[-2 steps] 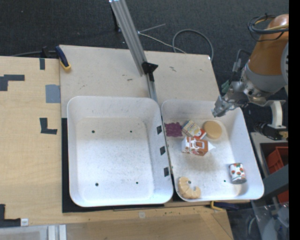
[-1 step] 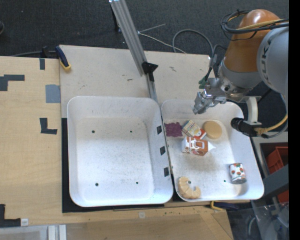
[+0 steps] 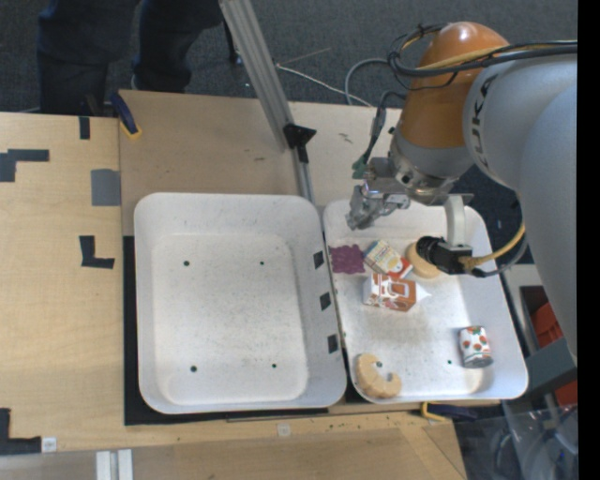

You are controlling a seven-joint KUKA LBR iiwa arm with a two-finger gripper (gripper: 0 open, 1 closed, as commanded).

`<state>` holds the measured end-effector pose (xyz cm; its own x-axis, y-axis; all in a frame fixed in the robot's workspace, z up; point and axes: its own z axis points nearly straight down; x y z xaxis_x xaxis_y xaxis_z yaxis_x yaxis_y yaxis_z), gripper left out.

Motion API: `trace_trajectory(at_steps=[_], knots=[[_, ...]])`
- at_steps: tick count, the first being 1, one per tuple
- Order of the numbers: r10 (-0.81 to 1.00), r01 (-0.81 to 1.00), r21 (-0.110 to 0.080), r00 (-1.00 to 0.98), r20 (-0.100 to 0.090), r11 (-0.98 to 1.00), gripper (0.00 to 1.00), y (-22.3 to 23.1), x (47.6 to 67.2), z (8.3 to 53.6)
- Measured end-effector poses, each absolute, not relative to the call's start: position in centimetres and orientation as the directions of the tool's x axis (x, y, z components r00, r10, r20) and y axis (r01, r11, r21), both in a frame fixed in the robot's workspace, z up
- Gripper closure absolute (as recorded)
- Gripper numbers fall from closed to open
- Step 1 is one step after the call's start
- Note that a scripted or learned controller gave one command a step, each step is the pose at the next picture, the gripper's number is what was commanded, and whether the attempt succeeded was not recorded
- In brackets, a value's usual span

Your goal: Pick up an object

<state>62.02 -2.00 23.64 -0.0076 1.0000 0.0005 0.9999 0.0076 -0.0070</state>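
Nothing is lifted yet: the end effector [image 3: 361,217] hovers over the right bin [image 3: 497,375] (grip state too blurred to tell), apparently empty, near the purple item [image 3: 346,258].

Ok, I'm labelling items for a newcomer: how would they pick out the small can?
Look at the right bin, the one that holds objects. The small can lies near its right edge, toward the near corner. It stands apart from the cluster in the middle, and its red and white label marks it.

Robot lab: plywood bench [image 3: 206,150], twin white bins [image 3: 150,281], loose cables [image 3: 309,70] on grey carpet [image 3: 375,28]
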Motion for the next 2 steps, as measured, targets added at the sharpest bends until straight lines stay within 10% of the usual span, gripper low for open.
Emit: trace_trajectory(at_steps=[2], knots=[[1.000,1.000,-0.004,-0.008,0.000,0.008,1.00,9.3,64.2,24.2]])
